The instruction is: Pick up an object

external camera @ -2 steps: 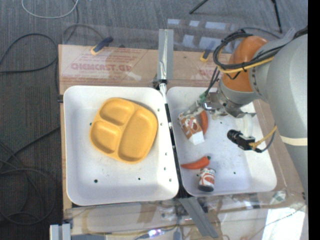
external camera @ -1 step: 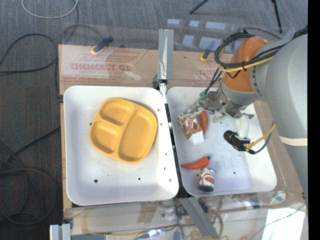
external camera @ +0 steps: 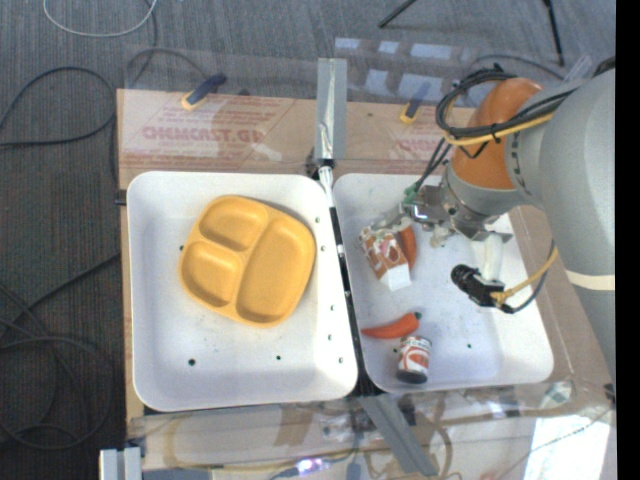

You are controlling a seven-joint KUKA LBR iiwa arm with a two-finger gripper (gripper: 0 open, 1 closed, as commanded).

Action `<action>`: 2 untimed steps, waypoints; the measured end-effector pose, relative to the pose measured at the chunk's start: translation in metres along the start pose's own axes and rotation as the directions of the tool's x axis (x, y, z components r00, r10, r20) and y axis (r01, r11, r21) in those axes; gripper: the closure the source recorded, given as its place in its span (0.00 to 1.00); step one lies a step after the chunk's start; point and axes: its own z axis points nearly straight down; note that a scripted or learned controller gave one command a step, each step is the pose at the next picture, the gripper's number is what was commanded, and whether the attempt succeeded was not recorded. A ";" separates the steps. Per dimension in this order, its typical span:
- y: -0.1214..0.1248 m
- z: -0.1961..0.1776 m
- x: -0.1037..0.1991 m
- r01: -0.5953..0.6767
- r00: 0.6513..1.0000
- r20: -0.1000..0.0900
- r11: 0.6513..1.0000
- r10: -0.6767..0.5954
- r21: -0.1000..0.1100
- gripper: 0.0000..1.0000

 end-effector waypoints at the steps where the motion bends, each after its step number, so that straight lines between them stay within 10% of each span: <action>1: 0.006 -0.017 0.002 0.005 1.000 -0.001 1.000 -0.005 -0.015 1.00; 2: 0.004 -0.015 0.002 0.005 1.000 -0.001 1.000 -0.005 -0.009 0.00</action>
